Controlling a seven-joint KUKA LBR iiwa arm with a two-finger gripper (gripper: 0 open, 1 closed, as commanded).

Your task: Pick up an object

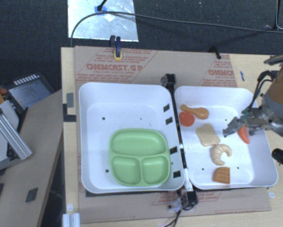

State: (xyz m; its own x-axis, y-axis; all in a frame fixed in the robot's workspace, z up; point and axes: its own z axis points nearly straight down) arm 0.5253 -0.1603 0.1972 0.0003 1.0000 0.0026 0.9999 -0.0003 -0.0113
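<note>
The right bin (pixel 261 174) holds several toy foods: a drumstick (pixel 196 111), a red tomato (pixel 186 119), a tan bread slice (pixel 207 135), a croissant (pixel 220 153) and an orange wedge (pixel 221 175). A small orange-red piece (pixel 245 135) lies at the bin's right side. My gripper (pixel 236 127) reaches in from the right and hangs right over that piece, touching or nearly touching it. Whether the piece is held is unclear. The gripper is to the right of the bread slice and above the croissant.
The left bin (pixel 91 126) holds a green divided plate (pixel 139 156). A black clip (pixel 169 80) sits where the two bins meet at the back. Cardboard lies under both bins, and a grey device (pixel 29 92) stands on the side table at the left.
</note>
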